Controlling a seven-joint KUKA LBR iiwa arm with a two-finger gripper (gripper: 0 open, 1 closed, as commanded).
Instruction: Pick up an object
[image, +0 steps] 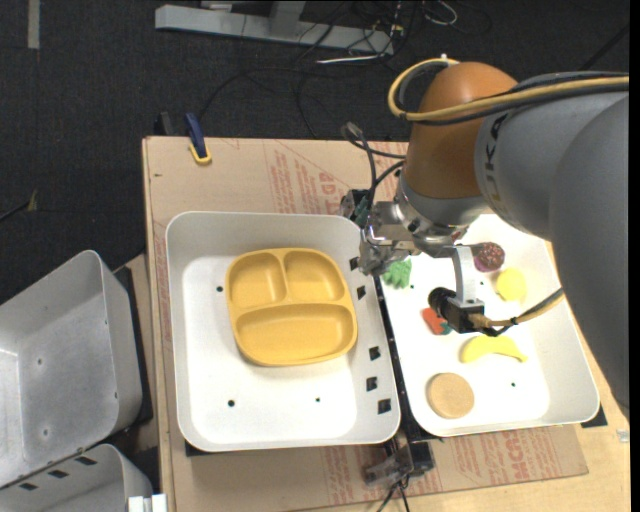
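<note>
Gripper (392, 262) hung over right bin (560, 400), finger state unclear, green toy (399, 274) beneath, banana (492, 349), cookie (450, 394) nearer, yellow tray (292, 305) left.

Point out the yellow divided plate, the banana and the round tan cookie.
yellow divided plate (292, 305), camera view, on the middle ridge between its compartments.
banana (491, 349), camera view, on the middle of its curve.
round tan cookie (450, 394), camera view, on its flat top.
</note>
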